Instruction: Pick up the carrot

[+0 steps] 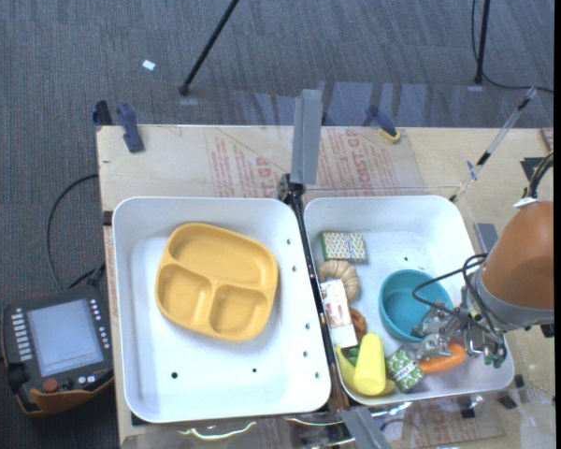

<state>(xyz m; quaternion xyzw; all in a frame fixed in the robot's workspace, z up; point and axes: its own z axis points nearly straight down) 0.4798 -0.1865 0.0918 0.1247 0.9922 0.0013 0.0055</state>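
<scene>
Inside the right bin [393, 209], toward 5 o'clock, the carrot [443, 362] lies beside a blue bowl [409, 305]; the claw [449, 337] sits just above it, its state hard to tell among cables. Left bin [136, 251]: yellow tray [217, 280]

The arm [524, 274] is a thick, rounded body — a broad orange band covers its upper part and a grey ring sits below it. Thin black cables loop out from the wrist and curve in front of it. The claw [446, 337] is a small assembly of bare grey metal, with thin rods and brackets — its fine details are too small to tell.
</scene>
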